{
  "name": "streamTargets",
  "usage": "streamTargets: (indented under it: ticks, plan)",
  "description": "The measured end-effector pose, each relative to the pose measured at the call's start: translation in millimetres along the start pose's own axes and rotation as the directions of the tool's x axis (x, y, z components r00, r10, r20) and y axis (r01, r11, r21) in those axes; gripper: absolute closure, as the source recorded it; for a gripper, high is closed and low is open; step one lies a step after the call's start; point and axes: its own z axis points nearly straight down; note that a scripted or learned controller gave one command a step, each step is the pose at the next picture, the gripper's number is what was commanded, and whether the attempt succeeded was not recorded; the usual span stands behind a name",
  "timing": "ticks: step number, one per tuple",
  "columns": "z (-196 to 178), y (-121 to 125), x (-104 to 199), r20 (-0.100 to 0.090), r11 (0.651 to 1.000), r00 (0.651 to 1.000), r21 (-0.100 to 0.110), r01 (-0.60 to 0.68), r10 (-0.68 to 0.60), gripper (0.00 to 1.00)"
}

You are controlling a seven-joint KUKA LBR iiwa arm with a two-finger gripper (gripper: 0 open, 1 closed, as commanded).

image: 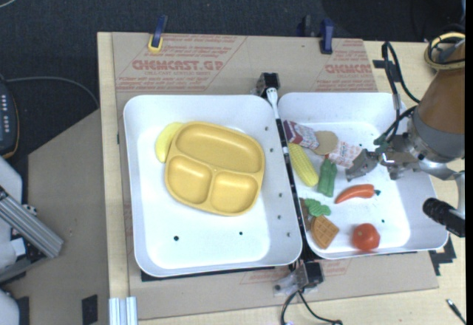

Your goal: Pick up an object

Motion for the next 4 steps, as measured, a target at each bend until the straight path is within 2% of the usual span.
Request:
streamTargets:
  ticks: [1, 2, 3, 4]
  plan:
    - [63.1, -4.4, -2.0, 0.0, 1.0, 1.0, 0.001, 0.0, 0.0, 0.0]
    - [98.6, -0.7, -7.6, 0.014, 1.0, 1.0, -0.022, -0.005, 0.005, 0.0]
    - [84.2, 2.9, -9.2, 0.02, 0.999, 1.0, -0.036, -0.006, 0.007, 1.0]
    - [41.3, 6.2, -8.7, 0.004, 1.0, 1.0, -0.012, 0.002, -0.002, 1.0]
